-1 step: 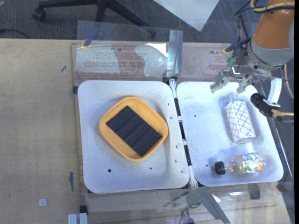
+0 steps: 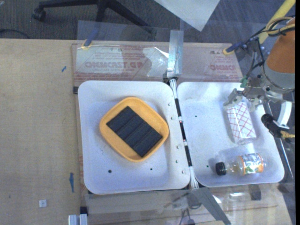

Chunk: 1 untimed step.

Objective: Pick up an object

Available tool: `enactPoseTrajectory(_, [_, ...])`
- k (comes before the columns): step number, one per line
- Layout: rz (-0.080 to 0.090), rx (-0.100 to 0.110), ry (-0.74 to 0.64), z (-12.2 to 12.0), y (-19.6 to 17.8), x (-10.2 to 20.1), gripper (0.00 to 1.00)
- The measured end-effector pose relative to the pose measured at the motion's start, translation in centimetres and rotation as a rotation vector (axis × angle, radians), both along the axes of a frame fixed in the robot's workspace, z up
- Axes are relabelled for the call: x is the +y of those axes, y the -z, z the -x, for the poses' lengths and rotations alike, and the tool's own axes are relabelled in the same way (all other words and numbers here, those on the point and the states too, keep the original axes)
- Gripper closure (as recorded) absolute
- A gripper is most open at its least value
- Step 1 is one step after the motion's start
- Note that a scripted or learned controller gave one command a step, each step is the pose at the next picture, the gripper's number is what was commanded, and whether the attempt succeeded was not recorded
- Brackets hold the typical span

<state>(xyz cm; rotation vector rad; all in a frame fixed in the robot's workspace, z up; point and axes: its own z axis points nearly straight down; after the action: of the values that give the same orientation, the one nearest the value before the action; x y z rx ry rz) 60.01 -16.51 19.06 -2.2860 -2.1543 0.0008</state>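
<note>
In the right bin (image 2: 206, 125) lies a white packet with a red check pattern (image 2: 242, 121), next to the bin's right wall. A clear plastic bottle with a black cap (image 2: 239, 165) lies on its side near the front of that bin. A yellow-orange dish holding a black ridged pad (image 2: 133, 128) sits in the middle of the left bin (image 2: 93, 163). My gripper (image 2: 253, 95) hangs over the far right part of the right bin, just above the top end of the checked packet. Nothing is visibly held in it.
The arm with its orange band (image 2: 282, 55) and its cables comes in over the right bin's far right corner. A taped clear plastic sheet (image 2: 122, 62) lies on the bench behind the bins. An office chair base (image 2: 108, 6) stands on the floor beyond.
</note>
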Motion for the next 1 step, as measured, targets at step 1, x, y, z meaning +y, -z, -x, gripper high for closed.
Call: enactPoseTrajectory(1, [0.014, -0.042, -0.052, 1.62, 6.01, -0.21, 0.00])
